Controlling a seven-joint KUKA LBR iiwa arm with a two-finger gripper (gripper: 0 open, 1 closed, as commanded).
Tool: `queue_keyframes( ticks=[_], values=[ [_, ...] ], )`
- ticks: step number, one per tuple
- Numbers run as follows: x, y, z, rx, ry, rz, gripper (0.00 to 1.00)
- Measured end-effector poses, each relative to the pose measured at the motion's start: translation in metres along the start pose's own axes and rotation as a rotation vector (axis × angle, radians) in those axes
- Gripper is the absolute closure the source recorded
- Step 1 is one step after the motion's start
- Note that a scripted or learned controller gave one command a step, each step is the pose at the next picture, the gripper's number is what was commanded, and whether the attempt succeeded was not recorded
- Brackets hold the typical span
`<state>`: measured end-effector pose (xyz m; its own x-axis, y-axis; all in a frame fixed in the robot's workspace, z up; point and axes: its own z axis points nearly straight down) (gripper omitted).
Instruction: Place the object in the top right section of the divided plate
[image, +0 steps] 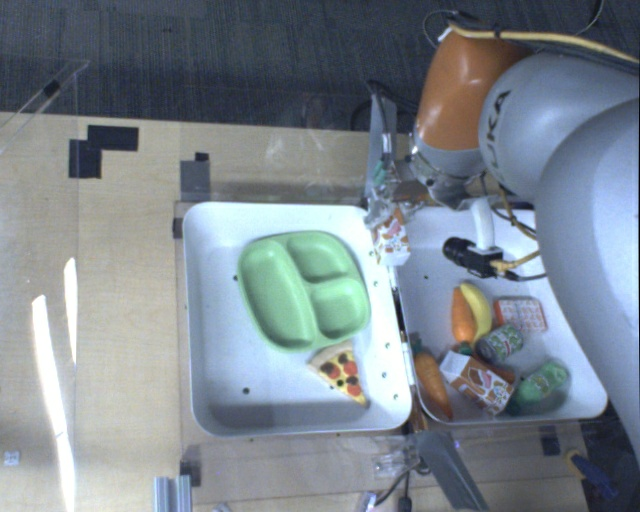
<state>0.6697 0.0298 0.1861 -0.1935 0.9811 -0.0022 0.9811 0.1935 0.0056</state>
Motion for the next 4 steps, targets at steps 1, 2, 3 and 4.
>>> queue_keyframes(
  ticks=[1,2,3,4],
  values=[
    [0.02,-0.054,-0.001,-0.002,0.003,-0.255,1.0],
    [0.02,-0.055,-0.001,-0.001,0.002,-0.253,0.0],
    [0.02,-0.052,-0.013,-0.008,0.001,-0.254,1.0],
    [0.02,-0.052,-0.013,-0.008,0.001,-0.254,0.0]
  ],
)
